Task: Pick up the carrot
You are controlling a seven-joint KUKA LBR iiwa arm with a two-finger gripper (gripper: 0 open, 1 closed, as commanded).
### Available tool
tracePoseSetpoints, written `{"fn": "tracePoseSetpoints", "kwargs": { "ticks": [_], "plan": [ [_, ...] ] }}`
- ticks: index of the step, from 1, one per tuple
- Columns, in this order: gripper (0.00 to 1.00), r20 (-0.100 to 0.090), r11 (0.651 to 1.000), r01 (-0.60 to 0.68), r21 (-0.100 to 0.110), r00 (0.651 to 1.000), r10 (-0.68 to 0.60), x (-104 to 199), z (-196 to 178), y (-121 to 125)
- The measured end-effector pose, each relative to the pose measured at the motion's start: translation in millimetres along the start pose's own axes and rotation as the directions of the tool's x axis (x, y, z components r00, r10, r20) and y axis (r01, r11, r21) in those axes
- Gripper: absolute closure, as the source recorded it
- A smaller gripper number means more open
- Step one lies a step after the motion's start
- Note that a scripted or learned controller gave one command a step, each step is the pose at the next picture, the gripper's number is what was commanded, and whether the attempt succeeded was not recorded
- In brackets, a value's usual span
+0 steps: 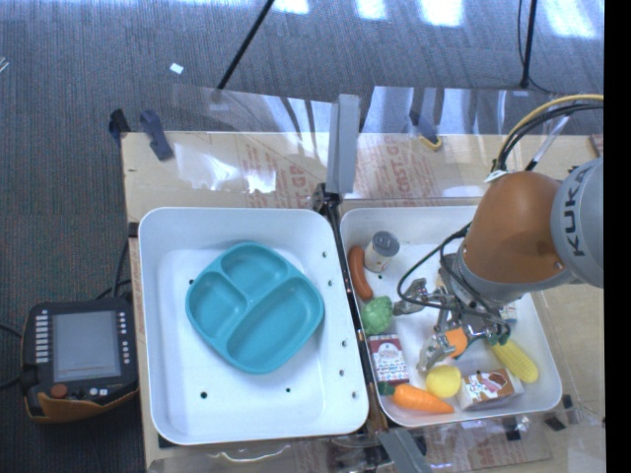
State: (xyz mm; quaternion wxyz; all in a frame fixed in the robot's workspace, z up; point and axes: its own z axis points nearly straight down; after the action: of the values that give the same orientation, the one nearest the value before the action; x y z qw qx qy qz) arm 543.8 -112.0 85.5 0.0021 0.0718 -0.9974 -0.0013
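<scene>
The counter (237,166) carries two shallow white bins side by side. The left bin (168,235) holds a teal divided plate (254,306) near its middle, with bare white floor all round it, widest along the near rim. The right bin (414,215) is crowded: a small jar with a grey lid (381,251) stands towards the far left, a red sausage (361,272) lies along the left wall just beside it, and a green broccoli piece (377,314) sits below that with a red carton (387,361) nearer still. The carrot (422,398) lies on its side close to the near rim, tip pointing right, just beside a yellow lemon (444,380); a printed snack packet (489,386) and a corn cob (515,360) fill the near right corner. The far strip of this bin is the most open floor. The arm (523,239) reaches in from the right and covers the bin's right half. The end effector (452,341) hangs over the middle of the bin, up and to the right of the carrot and apart from it, with a small orange item (455,341) at its fingers; whether those fingers are apart or closed on it I cannot tell. A grey pendant (79,356) lies off the counter to the left.
</scene>
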Motion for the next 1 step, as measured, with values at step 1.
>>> {"fn": "tracePoseSetpoints", "kwargs": {
  "ticks": [1],
  "plan": [
    [1.00,0.004,1.000,0.006,0.001,1.000,-0.006,-2.7,-11.2,2.3]
  ]
}}
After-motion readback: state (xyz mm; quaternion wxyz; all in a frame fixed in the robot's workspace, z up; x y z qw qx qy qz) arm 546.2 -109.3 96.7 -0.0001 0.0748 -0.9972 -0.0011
